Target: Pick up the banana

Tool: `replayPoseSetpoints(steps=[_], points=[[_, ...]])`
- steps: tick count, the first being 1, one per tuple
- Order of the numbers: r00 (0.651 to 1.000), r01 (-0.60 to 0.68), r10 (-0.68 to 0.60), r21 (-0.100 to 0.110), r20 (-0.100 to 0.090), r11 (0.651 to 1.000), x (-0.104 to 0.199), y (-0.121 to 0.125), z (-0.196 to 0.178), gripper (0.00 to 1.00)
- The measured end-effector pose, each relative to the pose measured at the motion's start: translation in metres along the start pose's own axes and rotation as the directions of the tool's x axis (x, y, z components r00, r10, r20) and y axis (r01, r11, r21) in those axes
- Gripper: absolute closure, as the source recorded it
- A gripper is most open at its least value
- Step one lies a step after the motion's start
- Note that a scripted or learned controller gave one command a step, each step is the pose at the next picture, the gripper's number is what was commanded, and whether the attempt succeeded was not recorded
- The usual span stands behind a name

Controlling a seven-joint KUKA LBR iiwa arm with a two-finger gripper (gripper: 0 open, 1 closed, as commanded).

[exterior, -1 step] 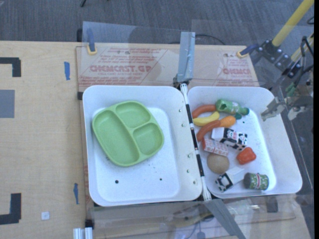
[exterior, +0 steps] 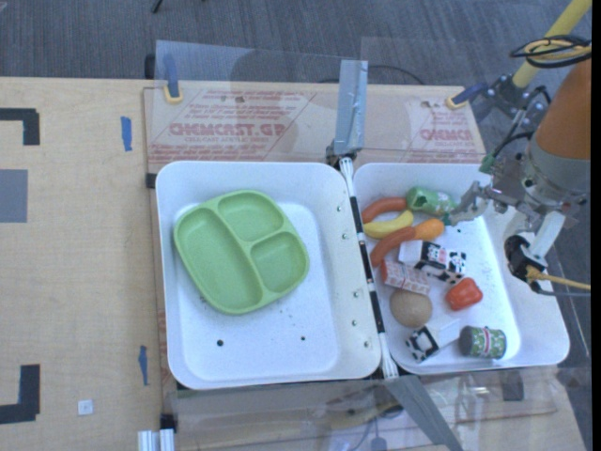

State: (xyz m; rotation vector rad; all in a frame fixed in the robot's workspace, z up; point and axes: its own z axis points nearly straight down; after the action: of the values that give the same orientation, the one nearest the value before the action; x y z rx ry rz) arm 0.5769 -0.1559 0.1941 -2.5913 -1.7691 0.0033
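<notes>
The floor behind was a grey carpet, and in front of it I saw the light wooden bench [exterior: 75, 280] with some blue tape marks and black marks on it. On the bench stood two shallow white bins side by side. The left bin [exterior: 310, 336] carried a green divided plate [exterior: 240, 250] with three compartments, lying a little turned. The right bin [exterior: 540, 332] carried many small things.

The banana [exterior: 390, 223] lay in the upper left part of the right bin, near the wall between the two bins. It was yellow and short. An orange carrot-like piece [exterior: 383, 207] lay just above it and a longer orange one [exterior: 404, 237] just below it, both very close to it; I could not tell whether they touched. A green item [exterior: 430, 199] was to the right of the banana.

Lower in the same bin I saw a black and white cow toy [exterior: 439, 257], a small box [exterior: 406, 275], a brown round item [exterior: 410, 307], a red pepper-like piece [exterior: 463, 294], a small black and white item [exterior: 422, 343] and a green can [exterior: 485, 342] lying on its side.

The arm came in from the right, and the gripper [exterior: 472, 201] was over the upper right part of the right bin, near the green item and apart from the banana. Whether the gripper was open or closed, I could not tell from this view. Nothing was seen held in it.
</notes>
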Motion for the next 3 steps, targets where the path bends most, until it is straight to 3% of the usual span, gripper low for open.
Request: replayPoseSetpoints(steps=[1, 2, 3], points=[[0.999, -0.048, 0.048, -0.005, 0.001, 0.999, 0.009, 0.044, -0.025, 0.00], [0.959, 0.285, -0.285, -0.003, 0.001, 0.959, 0.049, 0.007, 0.094, 0.00], [0.955, 0.295, -0.295, -0.009, 0.004, 0.955, 0.028, 0.069, 0.105, 0.00]])
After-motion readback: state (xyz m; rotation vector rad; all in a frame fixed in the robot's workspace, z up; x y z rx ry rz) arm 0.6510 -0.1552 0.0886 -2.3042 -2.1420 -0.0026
